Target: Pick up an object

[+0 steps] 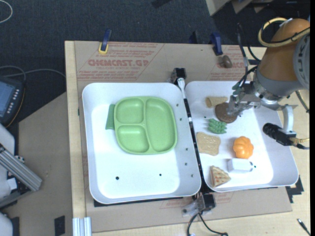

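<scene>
Arm low over right bin, pincer (235,103) at the brown disc.

Table (74,132) carries two bins. Left bin (98,171), centre frame: green tray (145,124), w/ 3 compartments. Right bin (280,166): cracker (208,143), orange (242,147), brown disc (225,113), wedge (219,175), white block (239,165), green bit (216,126), tan piece (215,102). Items lie spread apart, prob. so each can be grabbed alone. Pincer opening: can't tell; disc looks like the target, upper mid-right, resting on bin floor.
</scene>
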You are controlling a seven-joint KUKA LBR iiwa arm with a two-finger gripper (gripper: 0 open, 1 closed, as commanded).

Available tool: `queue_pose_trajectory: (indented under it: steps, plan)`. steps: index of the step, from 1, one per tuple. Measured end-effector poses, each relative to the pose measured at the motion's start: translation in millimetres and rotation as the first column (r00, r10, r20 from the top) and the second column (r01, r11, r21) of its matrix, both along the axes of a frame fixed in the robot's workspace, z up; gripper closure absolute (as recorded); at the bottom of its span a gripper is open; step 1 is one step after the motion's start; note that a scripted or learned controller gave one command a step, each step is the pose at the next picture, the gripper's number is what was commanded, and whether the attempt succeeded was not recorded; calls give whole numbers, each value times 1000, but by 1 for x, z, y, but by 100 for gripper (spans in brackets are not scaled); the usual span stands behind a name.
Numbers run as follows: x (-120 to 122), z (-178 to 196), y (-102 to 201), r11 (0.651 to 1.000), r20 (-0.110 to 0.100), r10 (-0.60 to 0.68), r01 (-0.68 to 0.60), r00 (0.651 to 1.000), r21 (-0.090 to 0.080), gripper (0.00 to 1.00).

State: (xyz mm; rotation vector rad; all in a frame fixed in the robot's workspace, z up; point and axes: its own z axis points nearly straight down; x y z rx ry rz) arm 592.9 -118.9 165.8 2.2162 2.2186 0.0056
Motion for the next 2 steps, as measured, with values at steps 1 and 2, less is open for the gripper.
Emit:
queue_pose_trajectory:
  steps: [1,2]
  plan:
    - [2,54,0,1000,2,0,0,1000,-1,100]
    - [8,50,50,1000,-5,3,-3,1000,2,100]
